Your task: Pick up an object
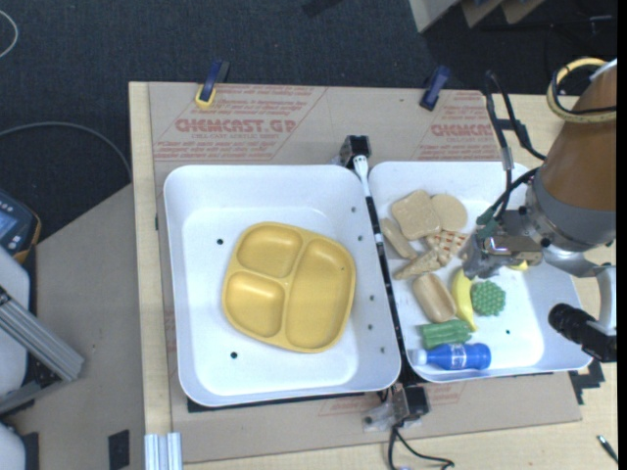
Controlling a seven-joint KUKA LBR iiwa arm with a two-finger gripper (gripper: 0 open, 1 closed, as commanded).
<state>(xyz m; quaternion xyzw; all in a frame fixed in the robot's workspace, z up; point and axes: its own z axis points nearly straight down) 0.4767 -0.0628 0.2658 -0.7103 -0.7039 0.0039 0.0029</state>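
Plywood bench [294, 116], two white bins. My gripper [487, 255] low in right bin [519, 346], above knobbly green plastic broccoli [488, 298] beside yellow banana [462, 300]. Broccoli light, stiff, bumpy; pinch across crown. Jaw state: cannot tell.

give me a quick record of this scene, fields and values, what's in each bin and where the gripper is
left bin: yellow divided plate, three compartments
right bin: toy foods clustered left of centre
toy foods: bread slices, waffle piece, bread roll, banana, broccoli, green block, blue bottle lying on its side
gripper: low over the right bin, just above the broccoli
held object: none visible between the fingers
finger state: cannot tell
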